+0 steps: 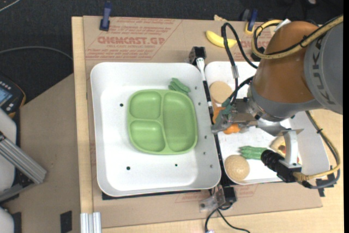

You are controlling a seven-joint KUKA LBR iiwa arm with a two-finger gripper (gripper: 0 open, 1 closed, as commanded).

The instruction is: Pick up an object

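My gripper (226, 122) is low over the left side of the right bin (316, 158), close to the wall between the two bins. A small orange thing (232, 129) lies right under it, touching or nearly touching; I cannot tell whether it is held. A beige round thing (219, 90) lies just behind the gripper. Toward the front of the same bin are a green thing (252, 153) and a beige egg-shaped thing (237, 167). The arm hides most of the right bin.
The left bin (109, 133) holds a green divided plate (162, 121), with a small green leafy thing (179, 85) at the plate's far right corner. A yellow banana (220, 39) lies on the bench behind the right bin.
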